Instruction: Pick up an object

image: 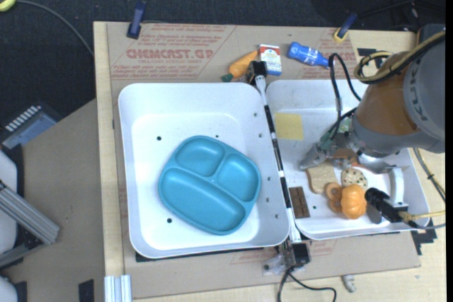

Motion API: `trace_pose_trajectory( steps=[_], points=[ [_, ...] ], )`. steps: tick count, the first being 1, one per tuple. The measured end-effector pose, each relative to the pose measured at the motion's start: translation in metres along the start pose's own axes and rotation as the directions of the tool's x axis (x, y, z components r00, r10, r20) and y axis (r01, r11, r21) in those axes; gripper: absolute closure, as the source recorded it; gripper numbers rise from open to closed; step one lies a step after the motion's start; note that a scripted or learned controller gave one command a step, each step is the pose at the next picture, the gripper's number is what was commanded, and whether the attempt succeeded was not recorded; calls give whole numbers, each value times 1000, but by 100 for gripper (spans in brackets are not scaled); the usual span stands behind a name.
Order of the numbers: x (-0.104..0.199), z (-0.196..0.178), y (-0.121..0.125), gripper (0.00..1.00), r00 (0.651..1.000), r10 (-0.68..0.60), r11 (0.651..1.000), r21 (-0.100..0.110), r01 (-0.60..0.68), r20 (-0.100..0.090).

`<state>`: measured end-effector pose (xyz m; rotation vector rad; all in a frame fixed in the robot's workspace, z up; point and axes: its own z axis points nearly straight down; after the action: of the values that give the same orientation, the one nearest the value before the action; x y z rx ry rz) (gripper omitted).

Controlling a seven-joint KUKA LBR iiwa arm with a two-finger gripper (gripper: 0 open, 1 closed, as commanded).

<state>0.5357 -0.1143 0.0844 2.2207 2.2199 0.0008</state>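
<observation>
The right bin [311, 97] holds a flat yellow square [289, 126], a tan bread slice [320, 178], a speckled cookie [352, 177], a small orange pumpkin-shaped toy [352, 201] and a brown bar [298, 202]. My gripper [327, 151] hangs low over this bin, just above the bread slice and right of the yellow square. The wrist hides its tips. A blue divided plate [209, 184] lies in the left bin [141, 117].
Behind the bins on the bench lie an orange item [244, 65], a small white and red carton [270, 59] and a blue bottle [308, 54]. Blue clamps [136, 20] [345, 26] sit at the board's back edge. A black divider strip [272, 145] runs between the bins.
</observation>
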Motion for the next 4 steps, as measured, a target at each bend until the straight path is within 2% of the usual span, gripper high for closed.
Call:
trace_pose_trajectory(
  steps=[1,2,3,4],
  points=[
    [2,0,-21,0,1000,0,1000,4,0,-2],
    [-1,0,-12,0,1000,0,1000,0,0,0],
    [-6,0,21,0,1000,-1,1000,0,1,1],
    [13,0,-16,0,1000,0,1000,4,0,-2]
  ],
)
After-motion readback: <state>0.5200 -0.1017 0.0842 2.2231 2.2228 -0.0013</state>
